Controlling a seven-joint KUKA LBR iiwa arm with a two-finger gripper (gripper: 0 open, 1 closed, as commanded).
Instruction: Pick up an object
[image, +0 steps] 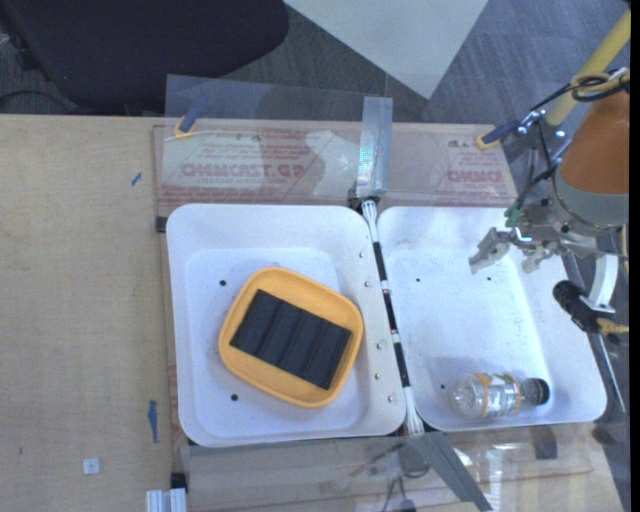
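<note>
1. Nearest the camera, along the bottom edge of the right bin (585, 400), a clear plastic bottle (495, 393) lies on its side. Its dark cap points right, toward the bin's lower right corner, and a pale orange label wraps its middle.

2. Across the divider, in the left bin (190, 300), a yellow-orange tray (232, 330) with rounded corners sits slightly turned on the bin floor. A dark, ribbed rectangular block (292, 338) rests inside it, covering most of the tray's inner area.

3. Farther back, over the upper part of the right bin, the gripper (510, 250) hangs from the grey arm (590, 205), which comes in from the right with its orange band (600, 145) above the wrist. The two fingers are spread apart, one reaching left and one to the right — nothing lies between them. The gripper is well apart from the bottle, which is at the opposite, near end of the same bin.

4. Behind both bins, a clear sheet with red lettering (250, 165) lies flat across the bench (70, 300), and a narrow grey upright piece (374, 150) stands at the back — just where the two bins meet.

5. Farthest back, beyond the bench edge, is a dark floor with a pale panel (400, 35) on it.
</note>
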